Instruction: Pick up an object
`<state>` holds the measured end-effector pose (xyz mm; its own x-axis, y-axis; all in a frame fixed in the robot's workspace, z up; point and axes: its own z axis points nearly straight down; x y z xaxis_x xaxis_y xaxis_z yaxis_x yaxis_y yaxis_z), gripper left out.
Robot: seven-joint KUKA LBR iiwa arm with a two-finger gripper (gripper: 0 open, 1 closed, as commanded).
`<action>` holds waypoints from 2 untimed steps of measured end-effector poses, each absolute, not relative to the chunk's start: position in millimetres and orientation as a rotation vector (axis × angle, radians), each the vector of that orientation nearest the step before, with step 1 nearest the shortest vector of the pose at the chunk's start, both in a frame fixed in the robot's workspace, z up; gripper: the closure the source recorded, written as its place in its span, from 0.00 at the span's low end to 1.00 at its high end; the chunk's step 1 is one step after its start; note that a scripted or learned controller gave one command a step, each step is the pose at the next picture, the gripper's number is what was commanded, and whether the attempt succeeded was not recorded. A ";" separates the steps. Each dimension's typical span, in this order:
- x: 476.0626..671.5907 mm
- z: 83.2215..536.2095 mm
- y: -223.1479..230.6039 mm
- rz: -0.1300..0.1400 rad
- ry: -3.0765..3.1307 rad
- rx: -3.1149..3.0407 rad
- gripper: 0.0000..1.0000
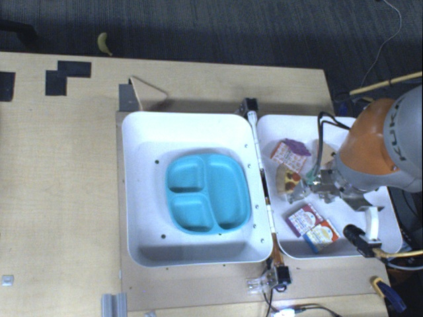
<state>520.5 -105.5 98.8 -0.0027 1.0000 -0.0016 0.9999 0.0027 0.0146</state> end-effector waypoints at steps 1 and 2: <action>522.0 109.4 -104.8 0.019 2.217 2.207 1.00; 522.0 109.3 -104.8 0.018 2.217 2.207 0.00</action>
